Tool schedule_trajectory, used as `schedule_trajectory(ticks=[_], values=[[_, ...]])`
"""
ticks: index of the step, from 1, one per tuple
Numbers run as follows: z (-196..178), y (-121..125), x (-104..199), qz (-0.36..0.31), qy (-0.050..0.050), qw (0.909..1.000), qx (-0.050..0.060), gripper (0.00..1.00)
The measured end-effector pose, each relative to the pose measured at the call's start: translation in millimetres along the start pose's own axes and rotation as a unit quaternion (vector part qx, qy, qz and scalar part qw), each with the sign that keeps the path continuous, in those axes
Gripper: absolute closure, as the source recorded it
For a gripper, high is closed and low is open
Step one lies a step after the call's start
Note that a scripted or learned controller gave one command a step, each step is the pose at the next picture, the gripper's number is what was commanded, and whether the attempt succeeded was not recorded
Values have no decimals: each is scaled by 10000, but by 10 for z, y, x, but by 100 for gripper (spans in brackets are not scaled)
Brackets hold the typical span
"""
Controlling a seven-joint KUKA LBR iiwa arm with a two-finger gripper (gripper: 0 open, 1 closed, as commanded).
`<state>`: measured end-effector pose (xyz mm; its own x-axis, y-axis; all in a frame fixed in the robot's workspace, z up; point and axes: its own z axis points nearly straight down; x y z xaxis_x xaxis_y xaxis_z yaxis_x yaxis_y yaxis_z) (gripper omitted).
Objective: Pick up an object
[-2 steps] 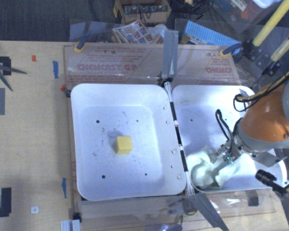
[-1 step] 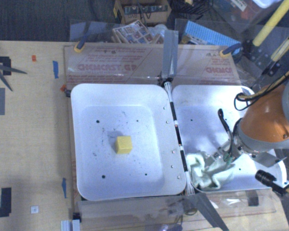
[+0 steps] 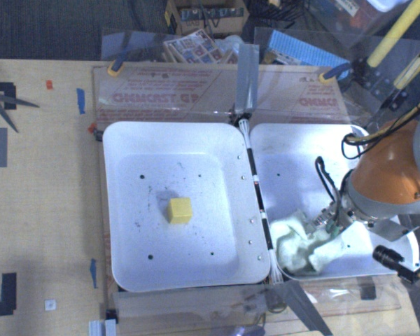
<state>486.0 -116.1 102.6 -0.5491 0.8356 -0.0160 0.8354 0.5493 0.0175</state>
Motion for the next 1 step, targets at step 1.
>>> schedule_trajectory(ticks=[1], values=[[98, -114, -239, -2453, 4, 9694, -8, 100]])
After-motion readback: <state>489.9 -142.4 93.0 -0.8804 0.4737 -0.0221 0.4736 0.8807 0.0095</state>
